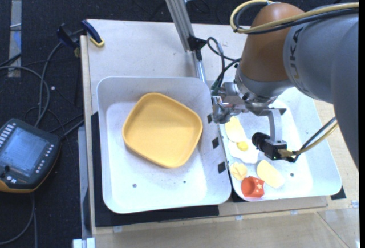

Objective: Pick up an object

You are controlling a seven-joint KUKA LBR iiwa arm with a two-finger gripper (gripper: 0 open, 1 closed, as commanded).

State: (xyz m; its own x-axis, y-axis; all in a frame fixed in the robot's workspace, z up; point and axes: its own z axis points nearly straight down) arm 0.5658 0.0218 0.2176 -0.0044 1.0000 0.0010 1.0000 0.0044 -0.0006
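Observation:
My gripper (244,117) hangs low over the left part of the right bin (319,175), under the orange-banded wrist. Directly beneath it lie a pale yellow piece (233,128) and a white fried-egg toy (246,151) with a yellow yolk. Nearer the bin's front edge are a yellow wedge (270,173), a small yellow chunk (238,170) and a red piece (252,186). The wrist body hides what lies between the gripper and the toys.
A large yellow square plate (163,129) lies in the left bin (114,184). A black part with a cable (268,145) hangs off the arm over the right bin. A slanted metal pole (177,7) stands behind the bins, and a teach pendant (23,153) sits far left.

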